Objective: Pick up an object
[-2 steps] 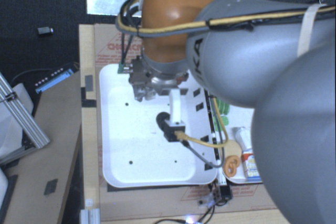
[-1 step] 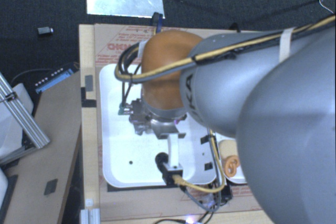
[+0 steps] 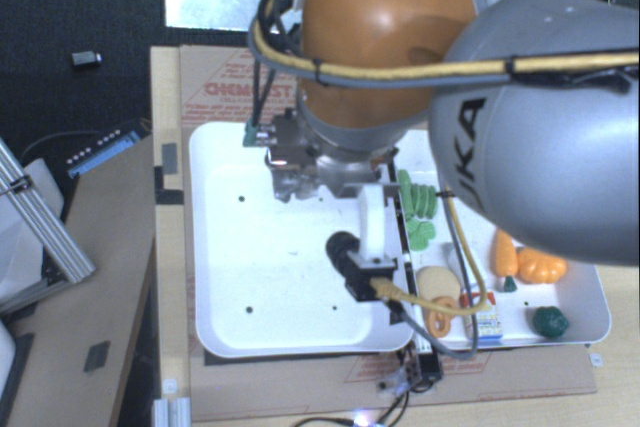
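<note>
We start from the arm (image 3: 540,145), which bulks over the right bin (image 3: 598,315) and hides much of that bin's far side, so any approach has to be planned around what we cannot see there. The left bin (image 3: 270,265) lies just beside the right bin, and the gripper (image 3: 290,170) hangs above it, well apart from the right bin's contents. We cannot tell whether the gripper is spread or pressed together, and we see nothing held in it. Every candidate we can see lies inside the right bin. An orange vegetable toy (image 3: 528,262) sits toward its near right. A green ridged piece (image 3: 415,200) lies against its left wall, and a beige rounded piece (image 3: 435,283) sits nearer us along that wall. A dark green lump (image 3: 548,321) rests in its near right corner. An orange ring (image 3: 440,320) and a small box (image 3: 487,325) lie by its near rim. We judge the orange toy the best target, since it lies away from the walls. To do this well, we cross into the right bin, centre above the toy and descend straight.
</note>
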`<state>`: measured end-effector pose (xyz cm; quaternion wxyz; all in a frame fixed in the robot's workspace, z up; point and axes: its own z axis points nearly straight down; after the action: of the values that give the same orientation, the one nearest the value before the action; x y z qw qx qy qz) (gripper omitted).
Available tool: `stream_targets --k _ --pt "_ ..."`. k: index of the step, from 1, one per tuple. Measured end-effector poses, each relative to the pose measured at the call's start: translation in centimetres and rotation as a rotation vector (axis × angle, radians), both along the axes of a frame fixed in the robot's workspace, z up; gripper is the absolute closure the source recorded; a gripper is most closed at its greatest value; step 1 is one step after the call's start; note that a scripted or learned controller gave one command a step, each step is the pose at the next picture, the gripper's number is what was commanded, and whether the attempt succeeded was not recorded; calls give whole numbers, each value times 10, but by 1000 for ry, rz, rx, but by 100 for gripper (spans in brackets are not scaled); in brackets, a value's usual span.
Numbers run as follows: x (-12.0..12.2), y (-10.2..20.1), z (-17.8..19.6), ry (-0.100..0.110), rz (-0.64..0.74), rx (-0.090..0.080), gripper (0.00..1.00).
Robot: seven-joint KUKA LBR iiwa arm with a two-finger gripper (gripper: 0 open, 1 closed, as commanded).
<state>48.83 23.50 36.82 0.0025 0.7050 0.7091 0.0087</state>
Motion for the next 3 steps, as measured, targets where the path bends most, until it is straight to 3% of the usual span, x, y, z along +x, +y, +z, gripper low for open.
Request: stream_targets --k 1,3 --pt "-1 0 3 13 6 -7 100" --pt "60 -1 14 11 -6 -8 100"
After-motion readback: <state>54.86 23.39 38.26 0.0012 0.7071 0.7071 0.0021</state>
